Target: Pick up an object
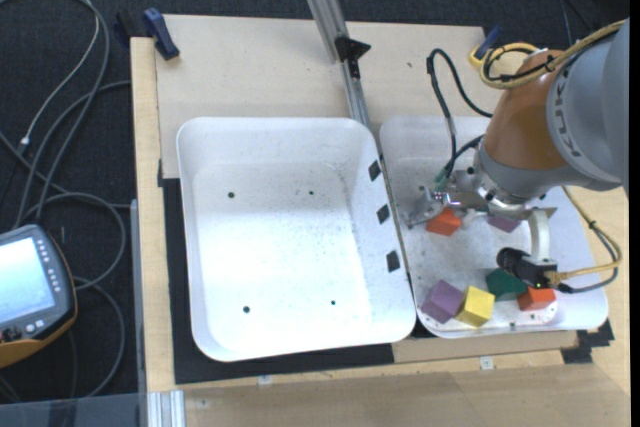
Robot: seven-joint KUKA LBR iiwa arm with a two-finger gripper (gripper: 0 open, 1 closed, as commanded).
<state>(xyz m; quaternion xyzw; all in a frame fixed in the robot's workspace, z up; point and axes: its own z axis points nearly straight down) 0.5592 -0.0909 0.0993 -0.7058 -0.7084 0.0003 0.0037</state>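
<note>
My hand (437,202) hangs low in the right shallow white bin (420,150), centre-right of frame. A small orange-red block (445,224) lies just beside it. I can't tell how open it is.

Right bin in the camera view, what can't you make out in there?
- Pale purple piece: mostly under the wrist of the grey and orange arm, so its shape is unclear.
- Orange block: the gripper overlaps its upper edge, so contact cannot be told.
- Right white bin: the arm hides its far right corner and anything lying there.
</note>
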